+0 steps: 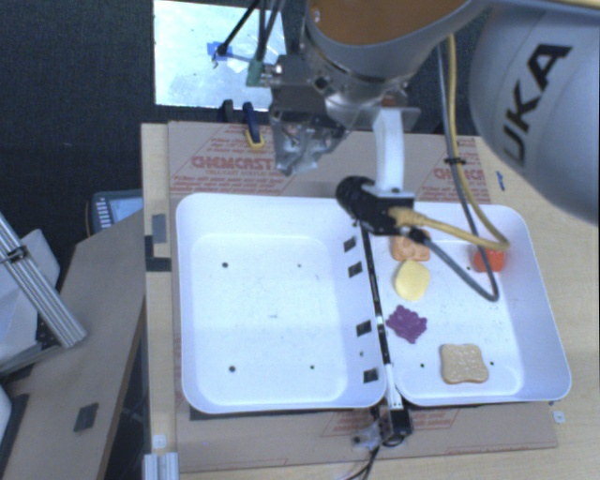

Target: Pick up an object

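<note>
Several small toy foods lie in the right bin (pixel 534 309): a pale orange piece (pixel 410 249), a yellow piece (pixel 412 279), a purple grape cluster (pixel 407 323), a tan toast slice (pixel 463 363) and a red-orange piece (pixel 488 260) near the yellow cable. My gripper (pixel 298 152) hangs high over the cardboard behind the back rim of the left bin (pixel 202 281), well away from all of these objects. Nothing shows beneath it or in it.
A black divider strip (pixel 373 309) runs between the two bins. The arm's grey body and orange band (pixel 384 28) fill the upper right. Blue and yellow clamps (pixel 251 127) sit at the bench's back edge.
</note>
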`<control>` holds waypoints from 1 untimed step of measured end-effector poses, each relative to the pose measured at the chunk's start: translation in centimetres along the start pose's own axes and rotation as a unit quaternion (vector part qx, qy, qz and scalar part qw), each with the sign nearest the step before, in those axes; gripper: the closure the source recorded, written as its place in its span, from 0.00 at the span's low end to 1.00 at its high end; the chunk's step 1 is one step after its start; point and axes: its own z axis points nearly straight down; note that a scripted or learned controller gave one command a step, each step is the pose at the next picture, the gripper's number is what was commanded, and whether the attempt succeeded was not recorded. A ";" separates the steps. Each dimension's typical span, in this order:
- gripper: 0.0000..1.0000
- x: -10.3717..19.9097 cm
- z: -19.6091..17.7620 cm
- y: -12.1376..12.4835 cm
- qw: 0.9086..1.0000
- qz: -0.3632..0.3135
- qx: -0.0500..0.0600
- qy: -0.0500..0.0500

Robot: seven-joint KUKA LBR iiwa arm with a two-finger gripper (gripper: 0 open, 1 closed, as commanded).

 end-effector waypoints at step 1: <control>1.00 0.0 -3.1 -5.5 1.000 0.000 0.001 -0.001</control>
